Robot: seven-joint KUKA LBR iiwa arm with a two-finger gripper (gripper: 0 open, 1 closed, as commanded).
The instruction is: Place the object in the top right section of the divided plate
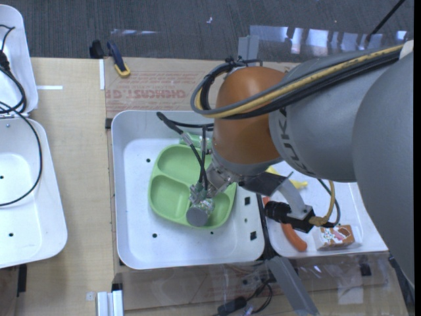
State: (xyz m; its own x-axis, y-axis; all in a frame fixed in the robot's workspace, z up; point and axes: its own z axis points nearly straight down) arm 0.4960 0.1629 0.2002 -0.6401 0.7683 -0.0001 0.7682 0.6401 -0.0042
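The pincer [199, 206] hung low over the green divided plate [172, 183], in the lower right part of the plate as seen in the frame, near the centre of the picture. Whether it was open or closed could not be told: its tip was a small grey, glinting mass, and nothing could be made out as gripped in it. The thing to be placed could not be singled out with certainty. An orange, carrot-like piece [294, 237] lay in the right bin [368, 242], well apart from the pincer toward the lower right of the frame, with a small printed packet [334, 237] just beside it and a bit of yellow [297, 183] showing further up, under the arm.

The plate was smooth, matte, pale green plastic, rounded at the corners, with raised ridges splitting it into sections. It lay in the left bin [135, 196], a shallow white tray with rounded corners and small dark holes in its floor. The arm [342, 124] was glossy grey, with a rounded orange band [247, 120] above the wrist and black cables looping over it. The bench [79, 110] was pale wood, with brown cardboard [158, 94] lying behind the bins
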